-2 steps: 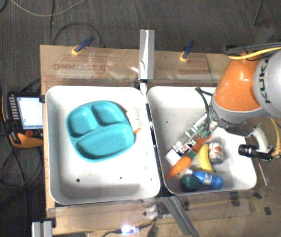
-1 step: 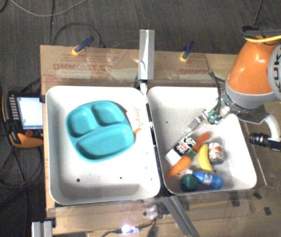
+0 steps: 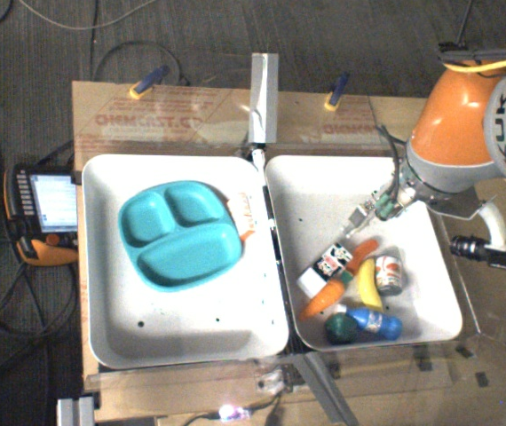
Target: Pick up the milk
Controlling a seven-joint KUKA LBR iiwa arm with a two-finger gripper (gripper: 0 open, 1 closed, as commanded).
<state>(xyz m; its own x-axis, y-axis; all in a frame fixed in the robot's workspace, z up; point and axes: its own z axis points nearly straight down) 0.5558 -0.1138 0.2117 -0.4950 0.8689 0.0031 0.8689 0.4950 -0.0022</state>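
Here, slender metal jaws, their spread impossible to tell, boxy black-and-white milk carton [image 3: 325,269] lying just below-left of them, smooth orange carrot [image 3: 325,297] and curved yellow banana [image 3: 367,283] beyond it.

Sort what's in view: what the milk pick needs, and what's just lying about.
Needed: milk, hand, right bin.
Lying about: carrot, banana, can, blue bottle, green item, teal tray, left bin.
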